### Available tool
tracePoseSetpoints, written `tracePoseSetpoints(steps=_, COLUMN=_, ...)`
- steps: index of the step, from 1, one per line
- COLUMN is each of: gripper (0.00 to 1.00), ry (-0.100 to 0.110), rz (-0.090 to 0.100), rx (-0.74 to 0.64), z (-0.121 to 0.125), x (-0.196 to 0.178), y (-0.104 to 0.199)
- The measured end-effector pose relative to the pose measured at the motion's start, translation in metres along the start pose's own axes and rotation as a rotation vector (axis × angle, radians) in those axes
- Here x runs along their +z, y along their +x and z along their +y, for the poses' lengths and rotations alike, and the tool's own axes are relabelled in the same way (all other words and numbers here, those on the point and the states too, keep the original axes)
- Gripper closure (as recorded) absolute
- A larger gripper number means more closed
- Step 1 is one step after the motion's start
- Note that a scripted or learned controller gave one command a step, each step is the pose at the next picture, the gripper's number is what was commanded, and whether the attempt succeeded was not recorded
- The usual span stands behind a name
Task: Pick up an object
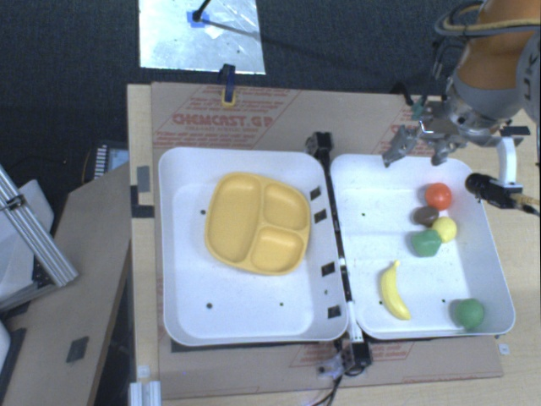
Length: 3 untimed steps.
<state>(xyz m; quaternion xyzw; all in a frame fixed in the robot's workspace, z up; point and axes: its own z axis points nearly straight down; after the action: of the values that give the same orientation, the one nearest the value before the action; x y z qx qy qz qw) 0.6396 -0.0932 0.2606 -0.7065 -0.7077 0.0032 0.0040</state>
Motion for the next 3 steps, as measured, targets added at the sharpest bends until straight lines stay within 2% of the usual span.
tracePoseSetpoints(steps=1, gripper=0.0, ry=-0.011, rz=-0.001, rx=-0.002, z=0.002, x=-0.007, y=0.0)
tracePoseSetpoints(steps=2, gripper=0.0, ry=-0.01, rz=-0.002, rx=-0.001, z=0.008, x=0.036, y=0.0)
tracePoseSetpoints(steps=3, gripper=0.0, ry=-0.01, rz=-0.001, rx=0.0, z=0.003, x=0.078, y=0.001)
